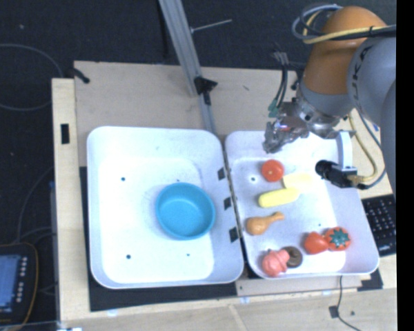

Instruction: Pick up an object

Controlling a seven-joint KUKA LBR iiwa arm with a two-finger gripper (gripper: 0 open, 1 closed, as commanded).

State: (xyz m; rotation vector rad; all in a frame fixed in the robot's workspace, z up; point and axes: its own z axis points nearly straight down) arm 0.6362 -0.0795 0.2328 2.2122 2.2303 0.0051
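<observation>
Left bin (110, 150): blue bowl (185, 210).
Right bin (355, 243): red ball (272, 170), yellow banana (279, 197), tan gourd (263, 222), pink toy (275, 261), strawberry (326, 241).
Gripper (279, 135): above the bin's far edge, near the ball; finger state cannot be told.

A robotics lab is showing here: a plywood bench (138, 92) is bearing two white bins (103, 185), cables (27, 54) are trailing over dark carpet at upper left, a metal pole (183, 47) is rising at top centre, and a small screen (7, 281) is glowing at lower left.
</observation>
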